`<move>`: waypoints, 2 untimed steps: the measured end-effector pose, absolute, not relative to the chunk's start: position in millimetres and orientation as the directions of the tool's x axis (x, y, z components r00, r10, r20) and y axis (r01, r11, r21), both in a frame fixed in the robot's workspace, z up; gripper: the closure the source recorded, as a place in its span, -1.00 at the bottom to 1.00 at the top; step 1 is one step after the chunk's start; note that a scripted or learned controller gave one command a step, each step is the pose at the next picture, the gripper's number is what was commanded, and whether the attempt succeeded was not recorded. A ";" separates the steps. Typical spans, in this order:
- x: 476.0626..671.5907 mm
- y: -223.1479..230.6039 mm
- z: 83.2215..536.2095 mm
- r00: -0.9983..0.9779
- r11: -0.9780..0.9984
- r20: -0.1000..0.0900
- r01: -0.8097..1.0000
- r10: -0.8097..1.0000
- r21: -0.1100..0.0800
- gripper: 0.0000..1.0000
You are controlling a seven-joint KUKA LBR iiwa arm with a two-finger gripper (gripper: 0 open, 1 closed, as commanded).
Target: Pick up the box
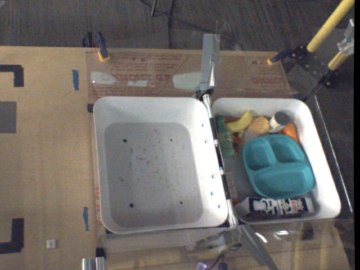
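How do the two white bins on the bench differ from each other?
The left white bin is wider and squarer; the right white bin is narrower. The left bin's floor shows just dark specks, while the right bin holds a teal divided plastic tray, a yellow banana and a long black-and-white box along its near wall. Both are shallow, white, round-cornered and sit side by side.

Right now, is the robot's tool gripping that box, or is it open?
Tool: cannot be told. The box lies on its side at the near edge of the right bin, beside the teal tray, with nothing gripping it.

Box (280,206) before tray (277,166), right bin (329,167)
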State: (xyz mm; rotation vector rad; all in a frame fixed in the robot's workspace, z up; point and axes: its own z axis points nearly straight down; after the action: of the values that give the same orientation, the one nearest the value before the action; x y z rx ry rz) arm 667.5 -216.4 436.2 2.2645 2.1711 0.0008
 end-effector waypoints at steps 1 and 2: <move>669.2 -213.5 448.4 0.036 -0.036 -0.007 0.999 0.999 0.010 1.00; 670.8 -211.1 460.3 0.032 -0.032 -0.010 0.999 0.999 0.016 1.00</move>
State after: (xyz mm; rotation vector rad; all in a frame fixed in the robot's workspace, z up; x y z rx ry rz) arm 670.8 -211.1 460.3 2.2430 2.1729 0.0055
